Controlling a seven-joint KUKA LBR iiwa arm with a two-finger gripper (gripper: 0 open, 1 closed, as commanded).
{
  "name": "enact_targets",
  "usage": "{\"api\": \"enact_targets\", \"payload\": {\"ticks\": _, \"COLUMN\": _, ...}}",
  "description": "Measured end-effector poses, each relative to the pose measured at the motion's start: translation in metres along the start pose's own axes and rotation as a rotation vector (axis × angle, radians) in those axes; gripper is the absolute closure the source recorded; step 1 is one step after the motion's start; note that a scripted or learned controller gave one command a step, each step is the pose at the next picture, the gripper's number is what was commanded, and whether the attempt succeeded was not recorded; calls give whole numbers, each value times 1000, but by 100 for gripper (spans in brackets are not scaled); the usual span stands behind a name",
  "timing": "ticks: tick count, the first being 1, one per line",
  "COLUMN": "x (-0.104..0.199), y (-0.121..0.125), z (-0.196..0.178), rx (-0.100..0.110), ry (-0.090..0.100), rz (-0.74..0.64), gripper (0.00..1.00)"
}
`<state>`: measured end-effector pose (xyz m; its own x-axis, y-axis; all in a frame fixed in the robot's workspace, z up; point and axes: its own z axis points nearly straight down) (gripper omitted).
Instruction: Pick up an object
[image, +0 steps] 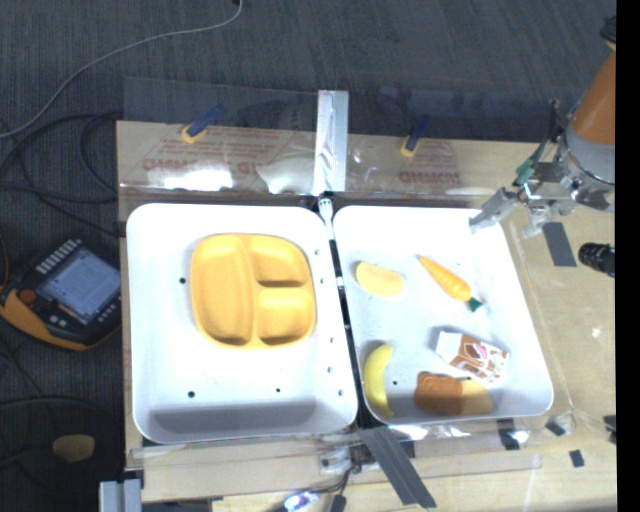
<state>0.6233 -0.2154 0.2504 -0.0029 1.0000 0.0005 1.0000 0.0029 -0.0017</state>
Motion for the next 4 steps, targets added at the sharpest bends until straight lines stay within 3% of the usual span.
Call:
{"api": "enact_targets", "payload": {"ticks": 1, "x": 52, "y": -7, "z": 148, "rx": 0, "ry": 0, "rz": -218, "gripper": 0}}
{"api": "enact_targets", "payload": {"ticks": 2, "x": 49, "y": -15, "z": 161, "rx": -13, "ry": -2, "rz": 46, "gripper": 0}}
{"api": "enact_targets", "payload": {"ticks": 3, "x": 49, "y": -14, "z": 151, "rx": -15, "ry": -2, "rz": 45, "gripper": 100}}
{"api": "enact_targets", "payload": {"ticks": 4, "x": 103, "y": 12, "z": 63, "rx": 0, "ry": -2, "rz": 35, "gripper": 100}}
